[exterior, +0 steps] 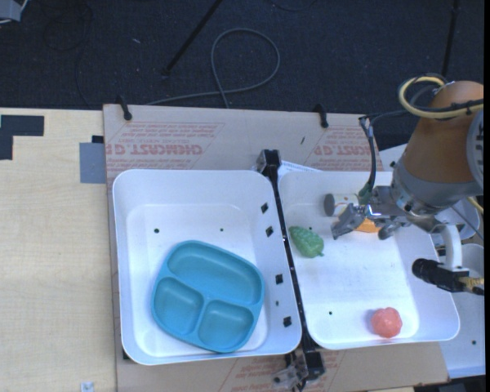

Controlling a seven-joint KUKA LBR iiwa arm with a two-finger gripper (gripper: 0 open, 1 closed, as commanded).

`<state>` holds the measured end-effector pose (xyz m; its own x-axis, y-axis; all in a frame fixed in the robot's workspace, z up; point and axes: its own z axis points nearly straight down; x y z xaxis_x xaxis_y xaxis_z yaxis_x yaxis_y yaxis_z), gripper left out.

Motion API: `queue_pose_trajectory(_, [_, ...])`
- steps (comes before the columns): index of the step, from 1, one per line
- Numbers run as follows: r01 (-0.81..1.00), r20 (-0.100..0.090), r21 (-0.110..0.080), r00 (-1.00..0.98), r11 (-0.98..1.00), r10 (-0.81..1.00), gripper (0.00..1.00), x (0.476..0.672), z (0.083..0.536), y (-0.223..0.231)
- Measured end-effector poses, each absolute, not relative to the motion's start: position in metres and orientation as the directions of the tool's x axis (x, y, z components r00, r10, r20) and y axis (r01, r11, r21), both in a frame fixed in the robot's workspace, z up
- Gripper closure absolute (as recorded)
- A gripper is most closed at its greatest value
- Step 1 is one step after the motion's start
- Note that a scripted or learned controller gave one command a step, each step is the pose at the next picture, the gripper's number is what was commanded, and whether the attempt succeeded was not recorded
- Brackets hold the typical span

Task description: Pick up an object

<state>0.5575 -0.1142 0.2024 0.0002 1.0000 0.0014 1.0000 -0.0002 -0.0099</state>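
Note:
The right bin (pixel 343 333) holds three things. A green lumpy object (pixel 307 242) lies near its left wall. A pink-red ball (pixel 385 322) rests near the front right corner. An orange object (pixel 367 226) sits at the back right, partly hidden under the wrist. My gripper (pixel 336 216) hangs over the back of this bin, just left of the orange object and up and right of the green one. Its two grey fingers (pixel 330 203) stand apart, open, with nothing between them.
In the left bin (pixel 139 194) lies a blue compartment tray (pixel 208 294), toward the front. A black divider strip (pixel 279 251) runs between the bins. Cardboard lies under both bins, and cables trail over the dark floor behind.

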Motion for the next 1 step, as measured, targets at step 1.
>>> queue_pose_trajectory(1, [1.0, 0.002, -0.009, 0.0, 0.0, 1.0, 0.0, 0.5535, 0.1583, -0.1145])
